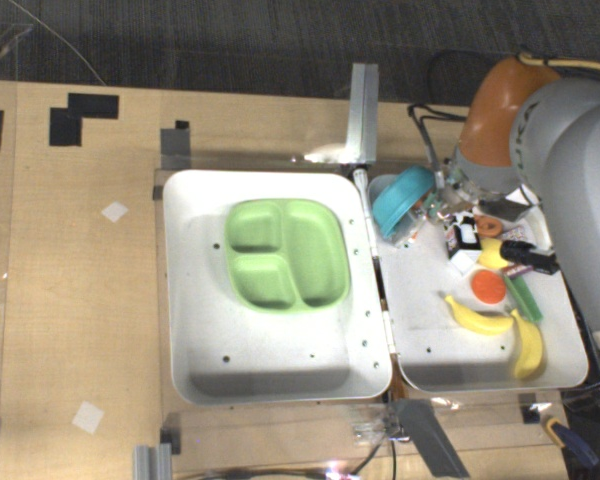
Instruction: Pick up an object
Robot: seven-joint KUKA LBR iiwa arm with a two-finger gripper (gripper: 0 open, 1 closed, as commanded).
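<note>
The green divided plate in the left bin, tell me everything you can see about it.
The green divided plate is a light green, plastic-looking tray with rounded corners and three compartments: two smaller ones on the left and one large one on the right, separated by raised ridges. It lies flat and right side up on the floor of the left bin, in its upper middle, turned slightly askew. Nothing sits in its compartments, and only the bin floor touches it.
</note>
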